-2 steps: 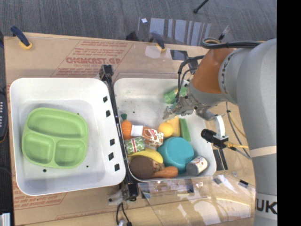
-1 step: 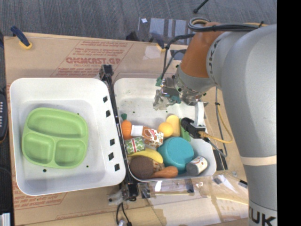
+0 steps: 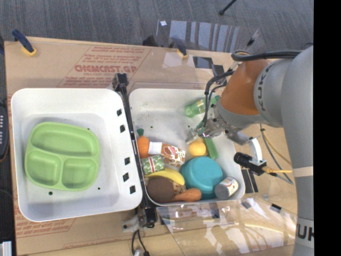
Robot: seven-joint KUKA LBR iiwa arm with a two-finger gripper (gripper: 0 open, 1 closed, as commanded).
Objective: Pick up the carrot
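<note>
1 carrot (image 3: 187, 195), 2 bins (image 3: 160, 103)

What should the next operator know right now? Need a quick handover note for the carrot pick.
Gripper: low in the right bin, near the lemon; whether the jaws are open or shut can't be seen.
Carrot: lying at the right bin's front edge, between the brown potato-like item and the teal bowl, well clear of the gripper.
Left bin: holds the green divided tray.
Done: nothing visibly grasped.
Left: move to the carrot, grasp, lift.
</note>
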